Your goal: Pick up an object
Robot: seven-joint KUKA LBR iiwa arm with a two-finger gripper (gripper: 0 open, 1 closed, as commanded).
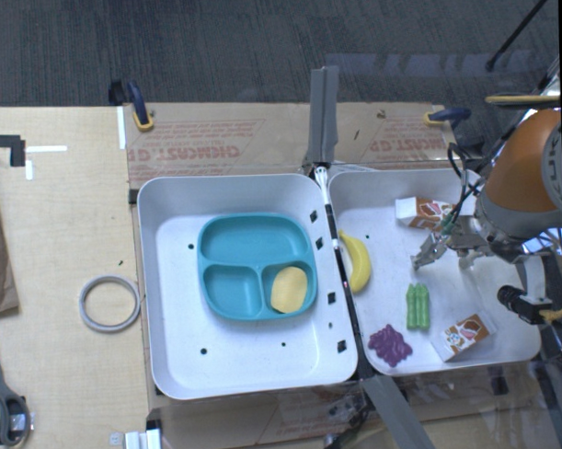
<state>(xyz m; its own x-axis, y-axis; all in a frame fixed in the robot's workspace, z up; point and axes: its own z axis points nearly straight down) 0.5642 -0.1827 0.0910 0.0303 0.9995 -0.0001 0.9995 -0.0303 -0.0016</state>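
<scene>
Gripper (445, 250) hangs spread wide and holding nothing over the right bin (506, 349), near its far edge, just beside the small carton (426, 212) there. Orange-banded arm (528, 178) is cut off at the right.

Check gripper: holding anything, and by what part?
Nothing held. The gripper hangs open over the right bin, between the small carton and green pea pods, fingers bare.

Fixed overhead camera, slanted, both bins (163, 269)

Bins (173, 296) glossy white plastic; bench (60, 227) matt wood
</scene>
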